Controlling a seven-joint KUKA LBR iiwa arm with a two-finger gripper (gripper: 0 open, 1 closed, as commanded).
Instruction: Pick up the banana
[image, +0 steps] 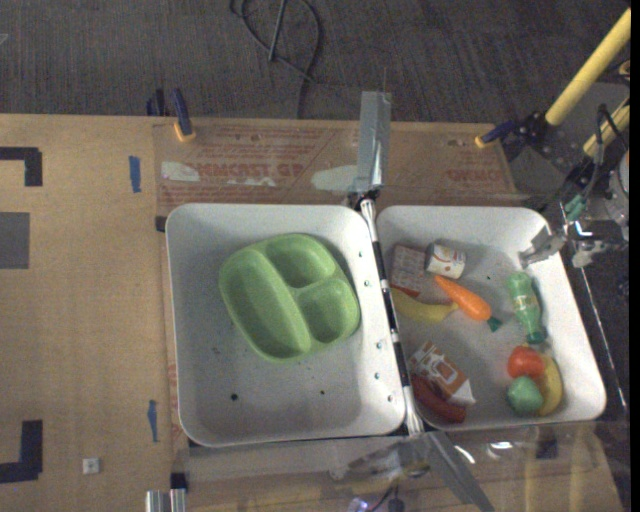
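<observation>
Two yellow things lie in the right bin (590, 400). A long yellow banana-like piece (422, 308) lies near the bin's left wall, its right end tucked under an orange carrot (463, 297). A curved yellow banana (551, 385) rests at the front right corner, against a red and green pepper (524, 378). My gripper (548, 243) hangs over the bin's back right edge, above and behind a green bottle (524, 305). It is well apart from both yellow pieces, with nothing visibly held.
The left bin (200, 400) holds a green divided plate (288, 295). Also in the right bin are a small carton (407, 266), a white can (446, 260), a printed box (440, 368) and a red item (440, 404). A yellow pole (590, 70) stands at the back right.
</observation>
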